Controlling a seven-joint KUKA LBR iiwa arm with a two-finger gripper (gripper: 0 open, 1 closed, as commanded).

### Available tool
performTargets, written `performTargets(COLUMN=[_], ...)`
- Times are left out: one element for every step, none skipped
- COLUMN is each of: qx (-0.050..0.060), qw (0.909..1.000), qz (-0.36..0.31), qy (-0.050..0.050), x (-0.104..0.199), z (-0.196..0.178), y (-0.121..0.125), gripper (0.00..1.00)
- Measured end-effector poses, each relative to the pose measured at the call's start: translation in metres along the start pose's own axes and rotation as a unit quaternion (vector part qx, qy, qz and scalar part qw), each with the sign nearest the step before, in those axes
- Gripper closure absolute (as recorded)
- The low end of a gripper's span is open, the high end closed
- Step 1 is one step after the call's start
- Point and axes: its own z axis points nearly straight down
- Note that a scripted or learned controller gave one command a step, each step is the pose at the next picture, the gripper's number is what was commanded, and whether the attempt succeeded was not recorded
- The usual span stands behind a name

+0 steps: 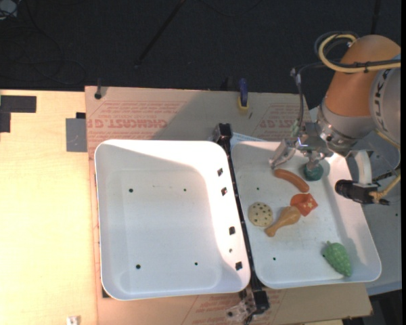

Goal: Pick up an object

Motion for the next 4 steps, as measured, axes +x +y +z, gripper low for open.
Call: performTargets(qx=[0.002,0.001,0.005,-0.005], qw=[1.0,1.0,1.0,1.0], qz=[0.002,0.001,0.002,-0.001], qy=[0.0,0.0,0.001,-0.001], x=[0.004,0.003,-0.005,-0.002], z=[-0.007,-0.016,0.009,-0.091], y=[-0.05,-0.048,-0.148,-0.13], gripper=[0.0,1.0,1.0,1.0])
